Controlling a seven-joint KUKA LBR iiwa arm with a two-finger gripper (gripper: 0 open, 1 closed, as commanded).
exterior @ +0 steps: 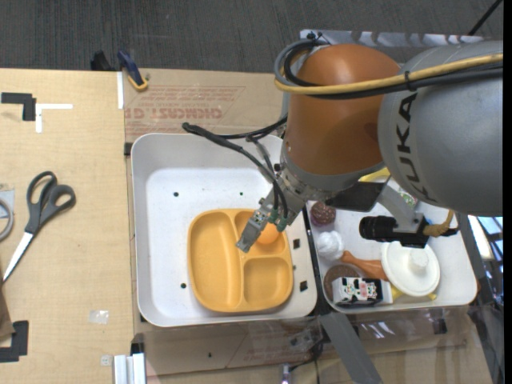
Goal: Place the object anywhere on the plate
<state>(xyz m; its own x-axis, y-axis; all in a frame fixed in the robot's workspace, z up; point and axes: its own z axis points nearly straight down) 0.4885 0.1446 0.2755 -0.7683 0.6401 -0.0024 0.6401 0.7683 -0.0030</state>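
Note:
A yellow divided plate (224, 266) lies in the left white bin (160, 214), toward its front right. A small orange object (270, 234) rests in the plate's upper right compartment. My gripper (253, 234) hangs over that same compartment, right beside the orange object and touching or nearly touching its left side. The big orange and grey wrist above hides the gripper's upper part and the back right corner of the bin.
The right bin (456, 294) holds a white round lidded thing (411, 268), an orange carrot-like piece (364, 262), a black-and-white packet (356, 291), a small dark red item (323, 212) and a white cap (328, 243). Scissors (40, 202) lie on the wooden bench at left.

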